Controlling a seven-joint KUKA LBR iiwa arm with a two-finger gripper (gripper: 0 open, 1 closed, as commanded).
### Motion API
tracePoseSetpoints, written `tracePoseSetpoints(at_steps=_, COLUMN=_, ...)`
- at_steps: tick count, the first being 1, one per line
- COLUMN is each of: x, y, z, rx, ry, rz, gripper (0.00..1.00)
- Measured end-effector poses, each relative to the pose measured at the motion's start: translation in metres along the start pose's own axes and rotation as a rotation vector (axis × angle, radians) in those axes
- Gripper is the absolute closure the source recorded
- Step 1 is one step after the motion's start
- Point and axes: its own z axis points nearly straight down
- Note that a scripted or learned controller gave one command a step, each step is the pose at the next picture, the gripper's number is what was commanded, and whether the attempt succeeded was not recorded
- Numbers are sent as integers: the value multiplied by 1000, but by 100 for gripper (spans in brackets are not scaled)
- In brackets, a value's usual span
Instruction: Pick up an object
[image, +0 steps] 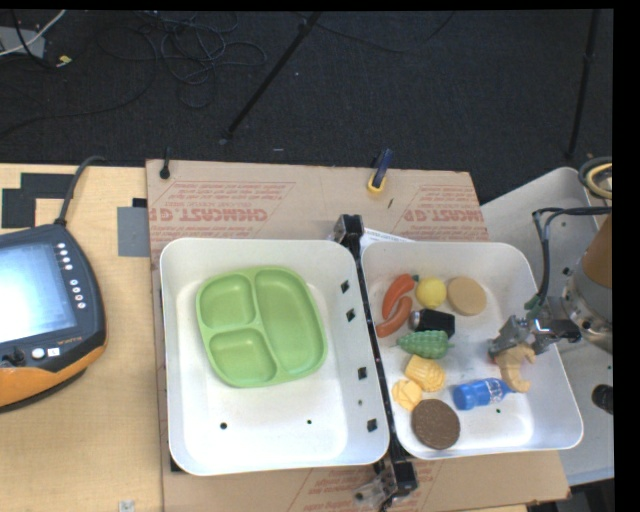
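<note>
Nearest the camera, along the right bin's (560, 430) front, one round brown disc (436, 423) is lying, with one blue bottle-like piece (478, 393) lying on its side just to its right. Behind the disc, two yellow corn-like chunks (417, 382) are sitting side by side, one a step nearer than the other. One tan piece (516, 375) is resting just right of the blue one, under the gripper (512, 345), which is hanging low over the bin's right part; whether it is pinching anything cannot be told. Further back, one green knobbly vegetable (426, 344) is lying beside one black block (433, 321). Behind those, one orange-red sausage shape (395, 303), one yellow ball (431, 292) and one tan round biscuit (466, 295) are lining the bin's rear.

In the left bin (190, 420), one green three-compartment tray (262, 326) is sitting. The arm (585, 300) is reaching in from the right. One handheld control pendant (40, 310) is resting on the bench at the left, and one blue-and-yellow clamp (379, 172) is gripping the cardboard's (250, 205) far edge.
</note>
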Motion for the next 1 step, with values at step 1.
tracePoseSetpoints(at_steps=1, x=-2, y=1, z=-48, rx=-1, ry=0, rz=-3, gripper=100)
